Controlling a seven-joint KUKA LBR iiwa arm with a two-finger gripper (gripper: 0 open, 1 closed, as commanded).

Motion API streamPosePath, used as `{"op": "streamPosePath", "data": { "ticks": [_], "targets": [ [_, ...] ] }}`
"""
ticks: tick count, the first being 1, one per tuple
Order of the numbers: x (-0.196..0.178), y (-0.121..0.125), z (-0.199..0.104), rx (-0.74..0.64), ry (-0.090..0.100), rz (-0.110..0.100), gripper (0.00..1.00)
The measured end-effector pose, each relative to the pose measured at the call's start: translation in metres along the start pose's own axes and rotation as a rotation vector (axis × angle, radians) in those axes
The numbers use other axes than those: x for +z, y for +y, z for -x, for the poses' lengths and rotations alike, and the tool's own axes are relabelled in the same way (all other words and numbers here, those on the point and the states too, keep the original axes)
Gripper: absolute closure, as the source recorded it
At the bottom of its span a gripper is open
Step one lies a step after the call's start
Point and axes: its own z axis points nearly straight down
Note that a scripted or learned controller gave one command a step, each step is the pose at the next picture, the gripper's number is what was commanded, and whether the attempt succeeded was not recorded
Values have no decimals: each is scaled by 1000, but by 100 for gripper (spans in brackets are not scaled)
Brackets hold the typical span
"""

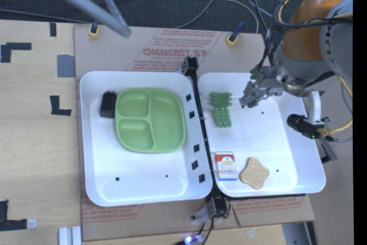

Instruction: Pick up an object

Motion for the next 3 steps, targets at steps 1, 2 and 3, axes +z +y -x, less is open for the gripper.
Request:
{"op": "streamPosePath", "data": {
  "ticks": [1, 2, 3],
  "targets": [
    [12, 19, -52, 1, 0, -1, 100],
    [-1, 37, -104, 0, 1, 1, 100],
    [-9, 58, -153, 1, 0, 1, 100]
  ]
}}
